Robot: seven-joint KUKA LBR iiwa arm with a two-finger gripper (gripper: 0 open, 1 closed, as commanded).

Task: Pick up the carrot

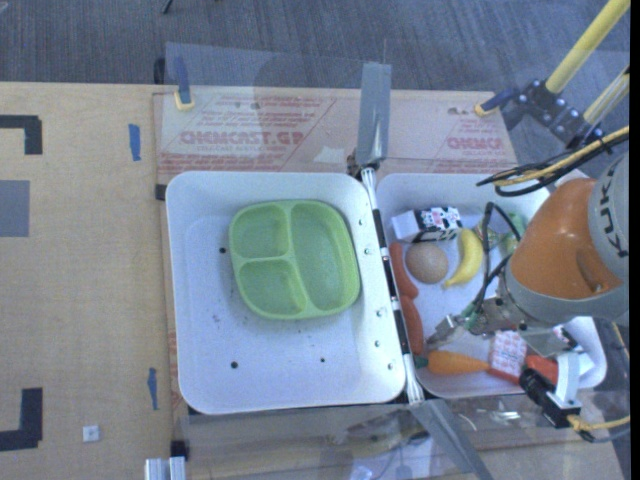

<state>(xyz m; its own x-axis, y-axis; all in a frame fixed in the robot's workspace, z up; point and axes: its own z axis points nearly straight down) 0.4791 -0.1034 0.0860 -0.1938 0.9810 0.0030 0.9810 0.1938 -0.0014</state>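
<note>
The grey arm with its orange band (pixel 565 243) is reaching in from the right and hanging over the right white plastic bin (pixel 395 196). Its two-finger gripper (pixel 487 318) is sitting low over the bin's near half, though how wide it stands cannot be told from above.

The tapered orange carrot (pixel 458 363) is lying on its side near the bin's near edge, just beside the gripper on its near-left side, pointing left toward the divider. A flat red-and-white packet (pixel 508 352) is lying just to the carrot's right.

Farther back, a round tan ball-like object (pixel 427 262) is resting just beside a curved yellow banana (pixel 464 258), with a small black-and-white toy (pixel 438 218) behind them.

In the left white bin (pixel 190 268), a light green plastic plate with three compartments (pixel 294 259) is lying flat near the far middle.
</note>
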